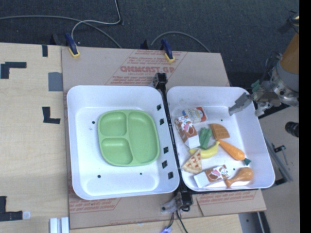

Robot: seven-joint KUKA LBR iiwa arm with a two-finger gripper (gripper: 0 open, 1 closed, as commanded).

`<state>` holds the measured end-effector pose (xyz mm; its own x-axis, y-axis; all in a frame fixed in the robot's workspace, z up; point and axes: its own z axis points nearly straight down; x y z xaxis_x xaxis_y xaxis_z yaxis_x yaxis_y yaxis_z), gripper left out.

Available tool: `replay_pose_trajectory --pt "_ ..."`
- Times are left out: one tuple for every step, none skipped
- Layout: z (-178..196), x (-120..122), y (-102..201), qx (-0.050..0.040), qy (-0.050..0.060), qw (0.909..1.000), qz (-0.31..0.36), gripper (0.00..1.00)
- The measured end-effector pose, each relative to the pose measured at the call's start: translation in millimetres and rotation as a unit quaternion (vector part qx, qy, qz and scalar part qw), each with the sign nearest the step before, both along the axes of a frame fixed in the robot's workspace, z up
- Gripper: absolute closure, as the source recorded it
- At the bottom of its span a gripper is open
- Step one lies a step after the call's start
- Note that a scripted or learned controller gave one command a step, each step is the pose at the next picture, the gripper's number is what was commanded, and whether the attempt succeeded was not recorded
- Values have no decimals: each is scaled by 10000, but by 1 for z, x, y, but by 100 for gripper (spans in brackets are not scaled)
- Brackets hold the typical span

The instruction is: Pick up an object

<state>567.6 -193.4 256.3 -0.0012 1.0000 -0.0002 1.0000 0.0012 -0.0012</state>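
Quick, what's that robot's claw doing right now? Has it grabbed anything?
Gripper: at the right bin's upper right rim, nothing seen held; open or shut cannot be told.

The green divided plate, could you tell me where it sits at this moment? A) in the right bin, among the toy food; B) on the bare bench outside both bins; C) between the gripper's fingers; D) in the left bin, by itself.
D: the green divided plate lies flat in the left bin, while the toy food, such as the carrot, is piled in the right bin.
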Motion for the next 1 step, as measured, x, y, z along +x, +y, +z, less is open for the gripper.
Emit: replay_pose_trajectory --pt "-165 -10 4 -8 -26 10000 0 0"
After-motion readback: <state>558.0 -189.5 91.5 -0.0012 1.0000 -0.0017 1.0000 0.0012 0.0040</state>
